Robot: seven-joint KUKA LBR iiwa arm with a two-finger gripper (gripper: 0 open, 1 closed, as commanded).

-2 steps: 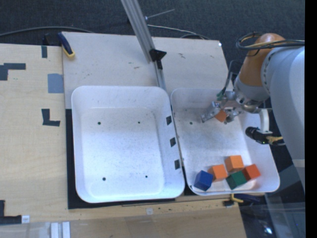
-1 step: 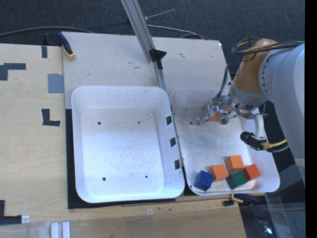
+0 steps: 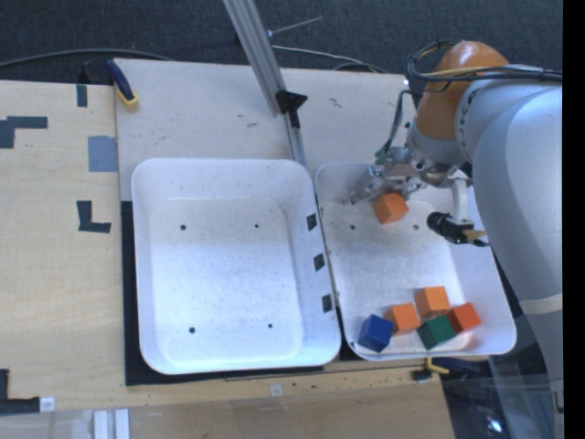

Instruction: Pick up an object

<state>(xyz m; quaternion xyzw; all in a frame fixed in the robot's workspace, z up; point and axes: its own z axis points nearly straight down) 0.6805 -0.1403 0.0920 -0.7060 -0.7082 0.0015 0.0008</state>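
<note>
Pincer [image 3: 391, 195] grips orange block [image 3: 391, 208] above right bin [image 3: 402, 263].

You're looking at a robotics lab bench: a plywood top [image 3: 55, 273] patched with tape marks at nine o'clock, two white bins [image 3: 228, 263] at centre, an aluminium rail [image 3: 251, 35] at twelve, cables trailing over dark carpet [image 3: 110, 12].

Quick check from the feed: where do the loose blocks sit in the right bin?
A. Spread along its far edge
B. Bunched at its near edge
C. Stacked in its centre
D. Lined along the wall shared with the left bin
B. The blue block, green block and three orange blocks cluster at the near edge of the right bin; another orange block sits at the gripper farther back.
</note>
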